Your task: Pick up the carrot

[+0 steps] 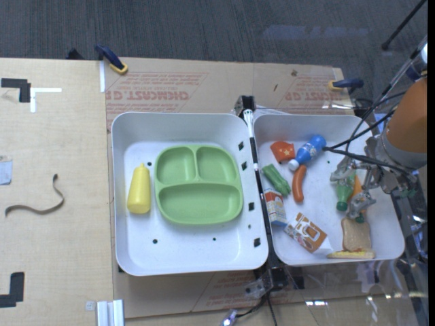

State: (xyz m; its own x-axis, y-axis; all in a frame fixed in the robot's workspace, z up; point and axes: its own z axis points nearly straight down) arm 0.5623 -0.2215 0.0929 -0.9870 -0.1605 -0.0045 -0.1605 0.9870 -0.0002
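My gripper (353, 194) hangs low over the right side of the right bin (389, 250), with the arm coming in from the right. Right under it lies what looks like the carrot (358, 182), a short orange piece with a green part (343, 193) next to it. The gripper's metal parts hide most of it, so I cannot tell whether the gripper touches it. An orange-red, round-ended stick (298, 183) lies apart in the middle of the same bin.
The right bin also holds a red piece (281, 149), a blue bottle (309, 148), a green vegetable (275, 178), a small can (274, 208), a snack packet (307, 233), a bread slice (355, 235) and a yellow strip (350, 254). The left bin has a green divided plate (199, 184) and a yellow bottle (138, 189).
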